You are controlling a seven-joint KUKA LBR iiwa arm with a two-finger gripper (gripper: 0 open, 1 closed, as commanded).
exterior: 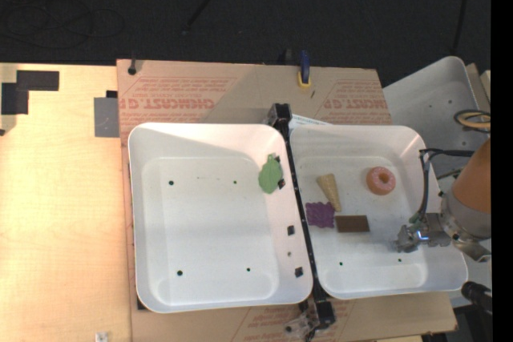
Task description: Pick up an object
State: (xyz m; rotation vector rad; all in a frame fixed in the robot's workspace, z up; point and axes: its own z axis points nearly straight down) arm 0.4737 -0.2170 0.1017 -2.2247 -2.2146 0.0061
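Reaching in from the right, my arm (pixel 479 192) shows its orange band above the wrist, and my claw (pixel 414 238) sits low over the near right part of the right bin (pixel 401 284). Whether my claw is apart or together I cannot tell; the metal there is small and blurred. Nothing shows between its tips.

Contents, right bin:
- Pink doughnut (pixel 381 180), far right area, apart from my claw and farther from the camera.
- Tan cone (pixel 329 189), left of the doughnut, lying tilted.
- Purple grape bunch (pixel 320 215), near the bin's left wall, just below the cone.
- Brown block (pixel 352 224), just beside the grapes on their right, lying flat. It is the item closest to my claw, with bare white floor between us.

Contents, left bin (pixel 208 296):
- Green piece (pixel 271 174), up against the right wall, by the divide between the bins.

Surroundings: both bins rest on a cardboard sheet (pixel 200 96) with red lettering; a pale wooden bench top (pixel 56 212) lies to the left; a black clip (pixel 280 114) stands at the far end of the seam between the bins.
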